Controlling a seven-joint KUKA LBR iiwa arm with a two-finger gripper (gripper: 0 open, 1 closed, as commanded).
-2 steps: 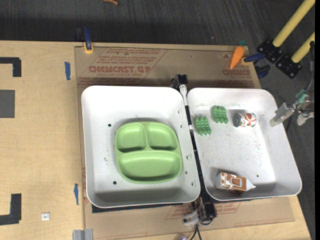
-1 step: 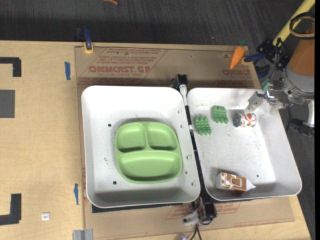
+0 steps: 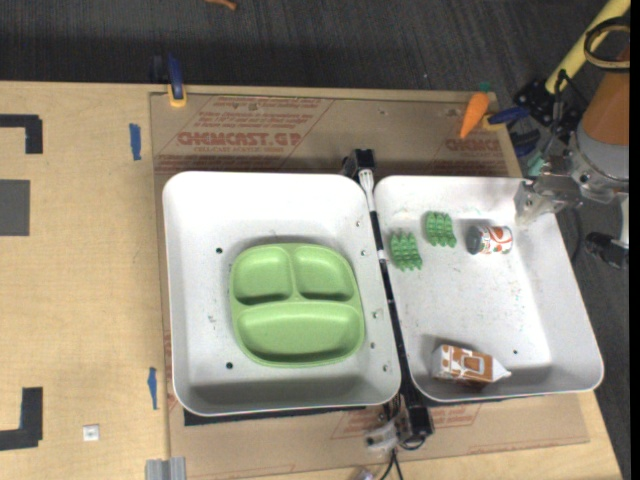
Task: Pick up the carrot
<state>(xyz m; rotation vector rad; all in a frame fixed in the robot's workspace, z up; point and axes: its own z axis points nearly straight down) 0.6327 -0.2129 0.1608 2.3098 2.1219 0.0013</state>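
The carrot [image 3: 473, 115] is small and orange with a green top. It lies on the brown board behind the right bin [image 3: 560, 298], outside both bins. My gripper [image 3: 530, 201] hangs over the far right rim of the right bin, to the right of a small can [image 3: 489, 239]. It is well in front of and to the right of the carrot, not touching it. The grey arm with its orange band [image 3: 610, 118] rises behind it at the right edge.
The right bin holds two green toothed pieces [image 3: 405, 250] [image 3: 438, 228], the can and a small brown carton [image 3: 465, 364]. A green divided plate [image 3: 296, 303] lies in the left bin [image 3: 190, 268]. Cables and a yellow tube [image 3: 585, 43] crowd the back right. A clamp [image 3: 176, 76] sits at the back left.
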